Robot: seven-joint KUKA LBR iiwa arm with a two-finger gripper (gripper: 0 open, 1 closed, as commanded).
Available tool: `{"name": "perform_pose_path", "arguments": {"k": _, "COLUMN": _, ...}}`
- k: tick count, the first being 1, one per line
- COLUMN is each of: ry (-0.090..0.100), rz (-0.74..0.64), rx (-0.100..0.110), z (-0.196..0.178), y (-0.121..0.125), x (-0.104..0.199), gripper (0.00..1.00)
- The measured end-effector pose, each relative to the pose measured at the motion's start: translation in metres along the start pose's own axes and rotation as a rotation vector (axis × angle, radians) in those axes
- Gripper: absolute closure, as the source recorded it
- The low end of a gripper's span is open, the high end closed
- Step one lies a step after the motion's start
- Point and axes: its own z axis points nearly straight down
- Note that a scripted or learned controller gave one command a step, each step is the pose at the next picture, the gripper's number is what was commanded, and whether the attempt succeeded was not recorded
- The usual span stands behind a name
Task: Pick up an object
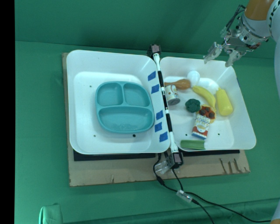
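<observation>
1. The arm (258, 13) enters at the top right corner and is cut off by the frame edge; just its orange band and wrist are seen; a grey strip of the arm also runs down the right border
2. The jaws (222, 54) stand open with nothing between them, two fingertips spread apart and pointing down, above the far right corner of the right bin (245, 131)
3. The things to pick all lie in the right bin, below and to the left of the jaws, apart from them; nearest is a white egg-like piece (193, 77), touching a white rounded thing (210, 84) whose shape is hard to make out against the white bin
4. A yellow banana (204, 95) lies just beside a yellow corn-like piece (224, 102); a brown drumstick (179, 84) points toward the divider; a small can (172, 94) lies tilted beside it, label too small to read
5. A dark green broccoli (192, 105) sits mid-bin; a printed carton (203, 122) lies flat below it; a green cucumber piece (192, 144) rests at the near wall
6. The left bin (83, 87) holds a teal divided plate (124, 106); blue tape squares (157, 107) mark its right wall
7. Both bins sit on cardboard (109, 177) on the green worktop (35, 109); a cable (192, 201) trails off the bottom edge
</observation>
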Motion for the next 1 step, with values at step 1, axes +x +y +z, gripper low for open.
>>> {"name": "perform_pose_path", "arguments": {"k": 1, "ry": -0.003, "rz": -0.002, "rx": 0.009, "z": 0.0842, "y": 0.0138, "x": -0.011, "gripper": 0.0}}
